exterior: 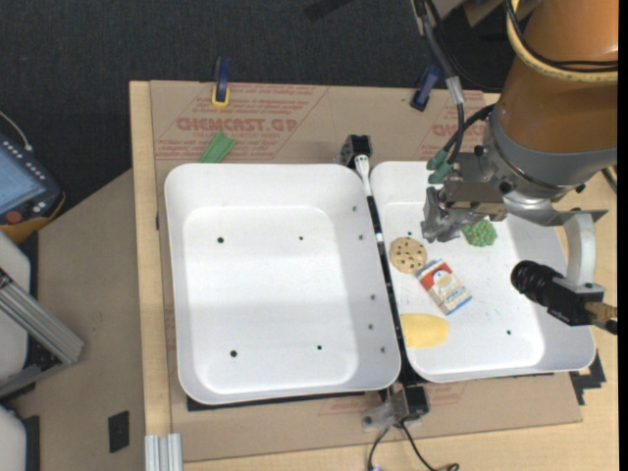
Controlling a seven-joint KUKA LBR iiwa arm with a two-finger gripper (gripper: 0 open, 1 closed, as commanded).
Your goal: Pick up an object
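The right bin [510, 356] holds a round cookie [406, 254], a small red and white box [444, 287], a yellow rounded piece [425, 331] near its front edge and a green knobbly item [480, 233]. My gripper [442, 226] hangs low over the back half of this bin, just left of the green item and up and to the right of the cookie. Nothing shows between its fingers. The large grey and orange arm covers the bin's back right corner.
The left bin [196, 214] sits beside the right one, with a black divider strip [376, 234] between them. A black cylindrical fixture [545, 289] juts over the right bin's right side. A green scrap [217, 147] and blue clamps [221, 81] lie on the cardboard behind.
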